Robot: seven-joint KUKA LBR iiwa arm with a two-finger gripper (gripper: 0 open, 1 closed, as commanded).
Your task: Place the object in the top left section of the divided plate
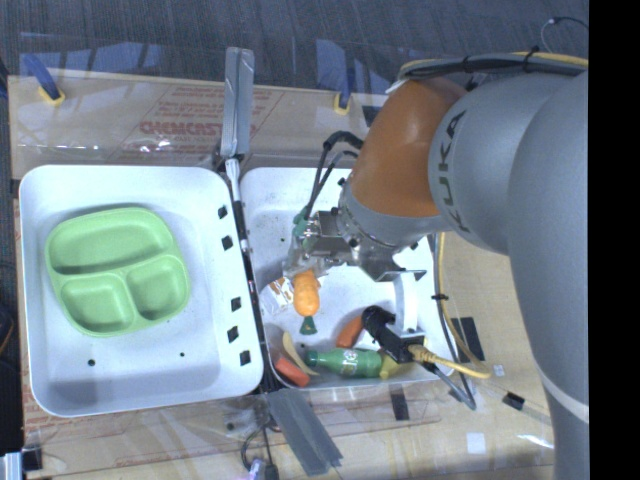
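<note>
Over the right bin (262, 200), the gripper (303, 260) hangs just above an orange carrot (306, 297); whether its fingers grip the carrot, or how wide they stand, cannot be told. Well left of them, the green divided plate (117, 268) sits in the left bin (40, 363).

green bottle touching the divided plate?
Apart. Camera view shows the green bottle lying in the right bin, the divided plate in the left bin, bin walls between.
</note>
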